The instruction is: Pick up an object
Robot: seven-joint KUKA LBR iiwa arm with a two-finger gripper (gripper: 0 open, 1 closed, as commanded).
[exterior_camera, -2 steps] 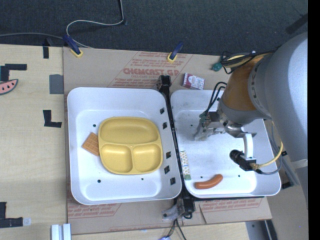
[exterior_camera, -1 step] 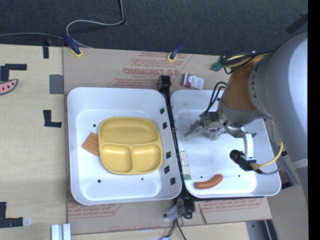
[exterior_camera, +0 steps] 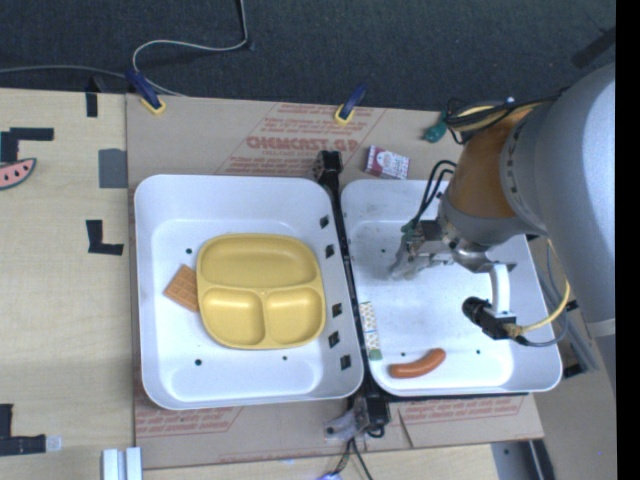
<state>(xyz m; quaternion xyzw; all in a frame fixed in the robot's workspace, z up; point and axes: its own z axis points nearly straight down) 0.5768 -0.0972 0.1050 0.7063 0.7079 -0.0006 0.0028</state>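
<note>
Toy sausage lying flat near the front edge of the right bin, reddish-brown, slightly curved, untouched. Well apart from it, toward the bin's back half: the gripper, down close to the white floor, nothing visible between its tips; how far open, impossible to tell from this angle. Behind the gripper, the grey arm with its orange band. In the left bin, a yellow divided plate overlapping a tan cracker-like piece.
</note>
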